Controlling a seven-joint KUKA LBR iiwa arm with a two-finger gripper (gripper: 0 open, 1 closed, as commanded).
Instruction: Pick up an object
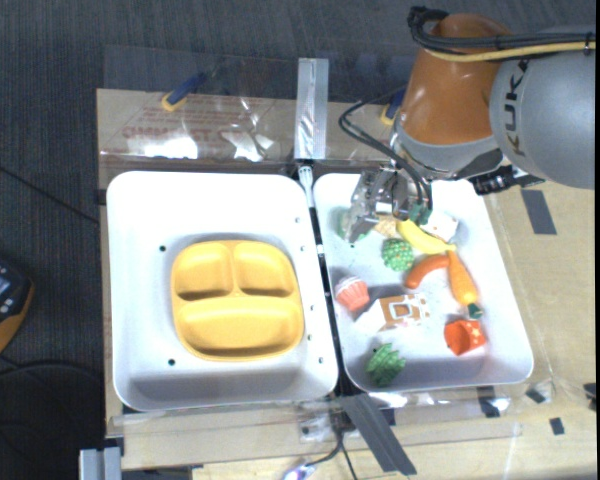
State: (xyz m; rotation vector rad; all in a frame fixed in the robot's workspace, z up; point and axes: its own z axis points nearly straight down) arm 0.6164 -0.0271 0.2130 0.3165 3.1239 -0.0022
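Observation:
My gripper (378, 211) hangs over the far left part of the right bin (505, 268), just above the toy food. A yellow banana (421, 236) lies right beside its fingers, with a green broccoli piece (398, 255) below that. Further down lie an orange sausage (427, 268), an orange carrot (462, 280), a pink cupcake (352, 293), a small toy house tile (405, 311), a red pepper (465, 336) and a second broccoli (385, 363). I see nothing between the fingers.
The left bin (140, 218) holds a yellow divided tray (238, 297). A metal divider strip (311, 108) runs between the bins at the back. Clear plastic wrap (210, 123) lies behind the left bin. The arm's orange band (450, 63) looms over the right bin's far edge.

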